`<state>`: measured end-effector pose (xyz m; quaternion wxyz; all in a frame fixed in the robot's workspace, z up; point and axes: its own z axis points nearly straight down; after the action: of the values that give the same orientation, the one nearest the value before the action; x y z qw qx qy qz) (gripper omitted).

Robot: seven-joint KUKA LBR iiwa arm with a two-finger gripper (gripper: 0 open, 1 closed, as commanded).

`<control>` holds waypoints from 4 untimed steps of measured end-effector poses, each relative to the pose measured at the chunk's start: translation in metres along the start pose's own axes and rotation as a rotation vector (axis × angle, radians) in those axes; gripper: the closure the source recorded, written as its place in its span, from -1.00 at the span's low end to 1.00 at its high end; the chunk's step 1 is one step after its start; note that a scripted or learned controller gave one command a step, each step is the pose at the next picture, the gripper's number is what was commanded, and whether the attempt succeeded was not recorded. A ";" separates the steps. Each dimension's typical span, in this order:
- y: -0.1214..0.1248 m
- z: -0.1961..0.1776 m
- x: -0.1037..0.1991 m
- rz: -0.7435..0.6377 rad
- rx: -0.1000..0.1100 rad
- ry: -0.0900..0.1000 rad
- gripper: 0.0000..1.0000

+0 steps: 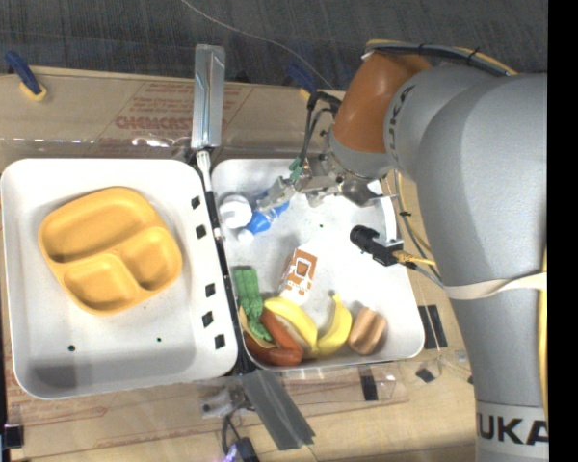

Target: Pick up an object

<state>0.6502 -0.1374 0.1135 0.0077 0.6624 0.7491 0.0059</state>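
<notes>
bottle (249,215): clear plastic, blue label, white cap | lying on side | right bin, upper-left corner

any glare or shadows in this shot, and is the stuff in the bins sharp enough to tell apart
Camera view: even, soft light; mild glare whitens the right bin's floor; the arm shades its upper right corner; a faint shadow edges the yellow tray in the left bin; the bananas look slightly soft but recognisable.

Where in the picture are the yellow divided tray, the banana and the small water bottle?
yellow divided tray (111,248): camera view, on its centre ridge.
banana (339,325): camera view, on its curved middle.
small water bottle (255,215): camera view, on its blue-labelled body.
</notes>
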 end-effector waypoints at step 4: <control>-0.023 0.017 0.002 -0.132 0.017 0.006 1.00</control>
<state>0.6279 -0.1386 0.0956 0.0004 0.6114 0.7913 0.0011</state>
